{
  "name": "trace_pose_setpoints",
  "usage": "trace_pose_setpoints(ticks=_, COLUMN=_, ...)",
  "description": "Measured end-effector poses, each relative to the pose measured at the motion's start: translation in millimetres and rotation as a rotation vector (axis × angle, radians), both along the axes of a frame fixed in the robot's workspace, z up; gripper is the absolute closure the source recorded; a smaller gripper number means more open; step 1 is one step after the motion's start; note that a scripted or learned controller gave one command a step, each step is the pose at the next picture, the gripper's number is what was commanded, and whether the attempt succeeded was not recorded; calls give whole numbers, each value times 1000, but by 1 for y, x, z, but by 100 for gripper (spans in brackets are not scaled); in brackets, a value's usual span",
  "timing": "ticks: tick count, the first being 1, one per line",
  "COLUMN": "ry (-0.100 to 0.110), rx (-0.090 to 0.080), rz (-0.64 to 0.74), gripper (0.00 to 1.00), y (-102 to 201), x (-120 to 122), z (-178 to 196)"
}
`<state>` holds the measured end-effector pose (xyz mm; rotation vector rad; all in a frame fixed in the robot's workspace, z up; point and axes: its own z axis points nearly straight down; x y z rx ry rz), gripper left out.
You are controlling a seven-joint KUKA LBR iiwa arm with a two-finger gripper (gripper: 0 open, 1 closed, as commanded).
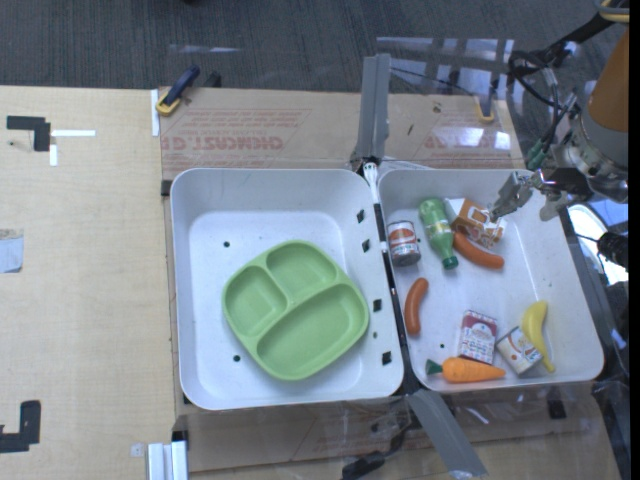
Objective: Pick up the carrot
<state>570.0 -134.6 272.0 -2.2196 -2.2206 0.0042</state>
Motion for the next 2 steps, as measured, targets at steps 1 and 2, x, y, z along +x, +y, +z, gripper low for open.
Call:
trace_pose_setpoints(ticks=1, ry=0, rx=0, rz=85, gripper=0, y=-12, x=58, z=-118)
trace_pose_setpoints(ticks=2, ry=-22, rx=-11, rz=318, gripper=0, y=-4, x=89, z=-147)
